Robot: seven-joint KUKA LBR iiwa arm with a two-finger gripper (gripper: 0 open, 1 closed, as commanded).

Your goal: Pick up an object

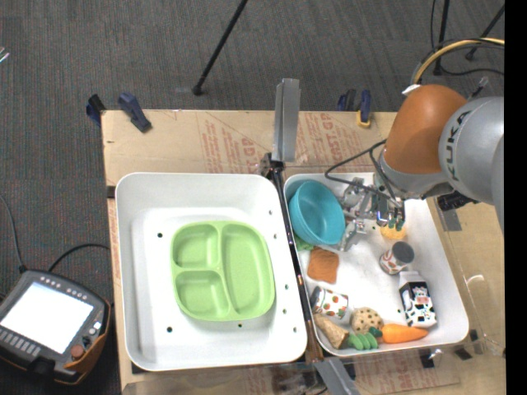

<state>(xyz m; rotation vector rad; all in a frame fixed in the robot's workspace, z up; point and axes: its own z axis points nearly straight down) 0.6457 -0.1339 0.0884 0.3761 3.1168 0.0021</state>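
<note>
**Bench and both bins, seen from above: arm over the right bin**

As I read the view from left to right, a handheld control pendant (45,323) with a pale screen lies on the dark floor off the bench's left edge. On the bench, the left bin (136,220) holds a light green divided plate (222,270) with three compartments, lying flat near the bin's middle.

The right bin (449,290) carries the candidate objects. A teal bowl (317,212) sits tilted against the bin's upper-left corner, its opening facing right. Just below it I see a flat orange-brown square (324,264). Along the bin's near edge lie a small white cup with coloured spots (333,303), a tan cone-shaped piece (331,330), a speckled cookie (366,317), a green piece (362,341) and an orange carrot (403,332). A black-and-white carton (417,300) lies near the right wall, with a small can (397,257) just above it and a yellow item (393,233) above that.

The gripper (360,219) hangs in the upper part of the right bin, between the teal bowl and the yellow item, just beside the bowl's rim. I cannot tell whether its fingers are parted or closed, and I see nothing held between them. The grey arm with its orange band (424,134) enters from the right.
</note>
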